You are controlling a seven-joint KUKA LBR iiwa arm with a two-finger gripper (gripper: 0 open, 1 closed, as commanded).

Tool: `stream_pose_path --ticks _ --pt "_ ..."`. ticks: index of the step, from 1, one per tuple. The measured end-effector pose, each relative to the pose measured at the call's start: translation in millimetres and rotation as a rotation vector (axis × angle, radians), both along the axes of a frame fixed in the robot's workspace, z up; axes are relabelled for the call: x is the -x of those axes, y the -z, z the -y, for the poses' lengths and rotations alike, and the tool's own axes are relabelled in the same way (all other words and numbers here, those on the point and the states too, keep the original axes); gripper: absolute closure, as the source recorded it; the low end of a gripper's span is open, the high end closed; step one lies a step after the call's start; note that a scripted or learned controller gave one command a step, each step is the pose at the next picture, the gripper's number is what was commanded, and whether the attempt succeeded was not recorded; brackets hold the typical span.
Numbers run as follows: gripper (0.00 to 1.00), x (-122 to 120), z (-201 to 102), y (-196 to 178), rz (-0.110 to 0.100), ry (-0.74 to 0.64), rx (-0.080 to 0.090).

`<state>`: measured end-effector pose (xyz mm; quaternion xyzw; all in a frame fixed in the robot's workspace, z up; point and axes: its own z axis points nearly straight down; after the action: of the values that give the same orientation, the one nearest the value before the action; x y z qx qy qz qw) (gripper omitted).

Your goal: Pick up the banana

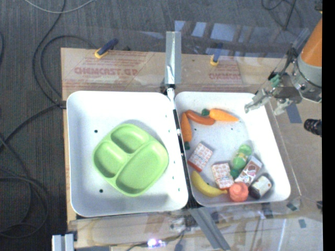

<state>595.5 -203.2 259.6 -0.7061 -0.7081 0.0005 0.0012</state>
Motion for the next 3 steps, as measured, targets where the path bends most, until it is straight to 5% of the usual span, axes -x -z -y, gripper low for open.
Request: stream_pose_path --ticks 1,2,3 --pt "0.00 74 -76 -6 0.000 -0.123 0.001" --pt "0.00 112 -165 24 -0.002 -0.030 0.000" --pt "0.00 111 -315 63 -0.003 -0.001 0.002"
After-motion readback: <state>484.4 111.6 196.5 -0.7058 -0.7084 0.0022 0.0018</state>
